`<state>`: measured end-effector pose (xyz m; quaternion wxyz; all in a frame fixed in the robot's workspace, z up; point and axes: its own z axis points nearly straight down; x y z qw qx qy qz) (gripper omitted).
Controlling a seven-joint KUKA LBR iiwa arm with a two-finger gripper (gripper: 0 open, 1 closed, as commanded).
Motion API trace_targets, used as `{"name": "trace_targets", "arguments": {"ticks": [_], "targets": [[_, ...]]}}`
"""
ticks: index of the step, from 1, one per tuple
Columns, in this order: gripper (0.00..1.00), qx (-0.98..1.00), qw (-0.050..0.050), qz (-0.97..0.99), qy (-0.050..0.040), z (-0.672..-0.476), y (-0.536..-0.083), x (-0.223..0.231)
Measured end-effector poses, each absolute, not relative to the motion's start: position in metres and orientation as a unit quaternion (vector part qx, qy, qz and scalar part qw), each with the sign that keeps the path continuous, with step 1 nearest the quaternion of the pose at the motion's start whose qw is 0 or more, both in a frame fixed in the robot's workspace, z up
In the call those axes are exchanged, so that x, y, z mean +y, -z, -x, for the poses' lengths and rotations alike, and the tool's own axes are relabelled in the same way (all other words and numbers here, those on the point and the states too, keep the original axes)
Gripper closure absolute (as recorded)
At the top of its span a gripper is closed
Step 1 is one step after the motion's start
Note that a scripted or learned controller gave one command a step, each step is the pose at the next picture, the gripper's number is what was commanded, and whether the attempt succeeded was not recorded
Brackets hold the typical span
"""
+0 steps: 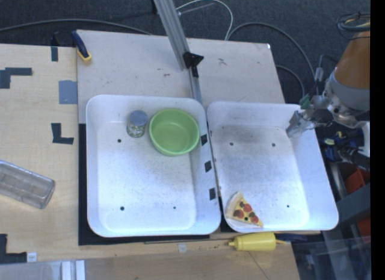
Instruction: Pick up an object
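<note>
Inspector: Gripper [296,123] sits over the right bin's [313,212] far right rim; finger state cannot be determined.

Clerk: Objects?

Inspector: Pizza slice [243,209] lies nearer the camera, leftward; green bowl [174,131] and small jar [137,123] far left.

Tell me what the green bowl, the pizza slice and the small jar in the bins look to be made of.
Green bowl: likely plastic, matte, uniform colour, with a soft sheen along the rim.
Pizza slice: probably a plastic or rubber toy, with flat, solid yellow and red patches.
Small jar: the grey lid looks like metal or plastic; the body is too blurred to tell.
</note>
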<state>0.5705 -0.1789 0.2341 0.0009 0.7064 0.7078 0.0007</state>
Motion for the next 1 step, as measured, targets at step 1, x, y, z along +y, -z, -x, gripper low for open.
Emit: {"name": "trace_targets", "arguments": {"ticks": [1], "targets": [[1.0,0.709,-0.001,-0.705,-0.0002,-0.5548,-0.2388,-0.1231]]}}
